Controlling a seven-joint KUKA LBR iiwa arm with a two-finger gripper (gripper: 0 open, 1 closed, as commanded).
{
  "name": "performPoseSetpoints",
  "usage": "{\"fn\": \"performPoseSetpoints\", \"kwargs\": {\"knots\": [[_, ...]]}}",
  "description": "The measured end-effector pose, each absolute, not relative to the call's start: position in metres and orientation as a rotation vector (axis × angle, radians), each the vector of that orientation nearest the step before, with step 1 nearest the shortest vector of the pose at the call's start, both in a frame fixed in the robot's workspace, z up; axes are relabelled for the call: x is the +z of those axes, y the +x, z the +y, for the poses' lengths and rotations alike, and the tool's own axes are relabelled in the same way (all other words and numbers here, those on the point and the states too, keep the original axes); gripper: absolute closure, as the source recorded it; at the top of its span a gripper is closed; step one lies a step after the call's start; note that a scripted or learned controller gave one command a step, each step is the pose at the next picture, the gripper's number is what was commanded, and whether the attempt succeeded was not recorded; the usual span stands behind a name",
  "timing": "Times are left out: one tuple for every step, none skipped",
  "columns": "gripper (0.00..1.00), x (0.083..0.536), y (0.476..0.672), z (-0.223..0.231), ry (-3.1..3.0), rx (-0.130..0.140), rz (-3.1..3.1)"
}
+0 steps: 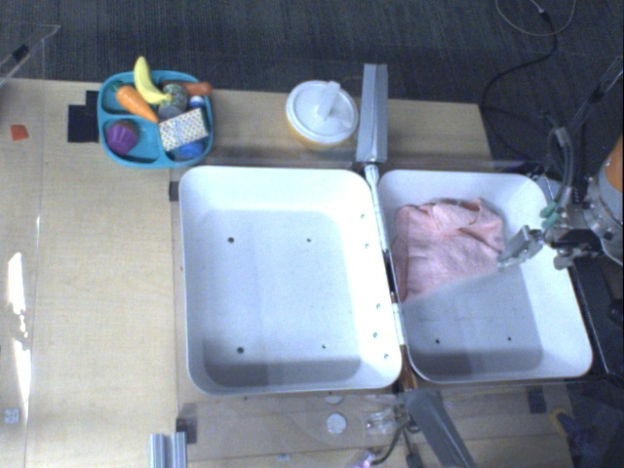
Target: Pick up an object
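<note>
- You are looking down at a light wooden bench (97, 291) with dark carpet behind it.
- Two white bins sit side by side. The left bin (283, 281) has nothing you could grab.
- The right bin (492, 330) has a pink cloth (444, 245) in it. The cloth lies crumpled in the back left part of that bin, close to the wall between the two bins.
- The gripper (519, 246) hangs at the right side of that bin, just beside the cloth's right edge. So the cloth lies to the left of the gripper in this view.
- The cloth is a soft lump, a bit longer from back to front than across.
- The arm (595, 224) comes in from the right, low over the bin's edge.
- You cannot tell if the gripper is spread or pinched together; it is too small and blurry. Nothing shows between its tips.
- A blue tray of toy food (156, 117) and a white lidded cup (322, 112) sit at the back.
</note>
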State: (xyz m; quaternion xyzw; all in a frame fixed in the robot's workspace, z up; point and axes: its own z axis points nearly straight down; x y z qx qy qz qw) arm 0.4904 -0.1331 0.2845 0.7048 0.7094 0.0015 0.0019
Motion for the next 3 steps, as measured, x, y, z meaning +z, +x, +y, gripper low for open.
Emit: {"fn": "performPoseSetpoints", "kwargs": {"knots": [[0.00, 0.222, 0.559, -0.111, 1.949, 0.005, 2.458], [0.00, 0.096, 0.660, -0.105, 1.991, 0.008, 2.421], [0.00, 0.153, 0.649, -0.109, 2.321, 0.009, 2.107]]}}
